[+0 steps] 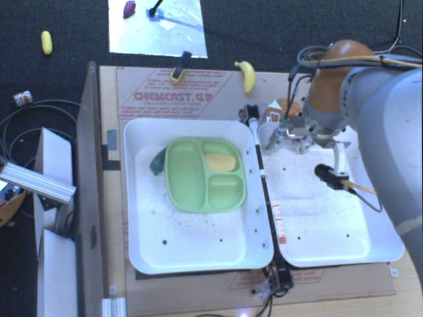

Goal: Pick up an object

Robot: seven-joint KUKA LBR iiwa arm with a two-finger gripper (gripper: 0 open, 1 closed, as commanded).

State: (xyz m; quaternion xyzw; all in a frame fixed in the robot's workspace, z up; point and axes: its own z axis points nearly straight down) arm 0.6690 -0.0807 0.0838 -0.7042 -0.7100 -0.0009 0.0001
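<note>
My gripper point(285, 137) hangs low over the far left corner of the right bin point(330, 236), below the orange wrist band point(334, 78). A small white and orange item point(273, 114) and an orange object point(285, 104) lie just beyond it at the bin's far rim, partly hidden by the arm. In the left bin point(192, 243) rests a green divided plate point(195, 177) with a yellow object point(220, 162) in its far right compartment. A dark teal object point(157, 161) sits against the plate's left edge.
A banana point(248, 75) and a yellow and blue tool point(180, 67) lie on the cardboard behind the bins. A black part on a cable point(330, 176) hangs over the right bin. A small black and white item point(248, 114) sits at the divider's far end.
</note>
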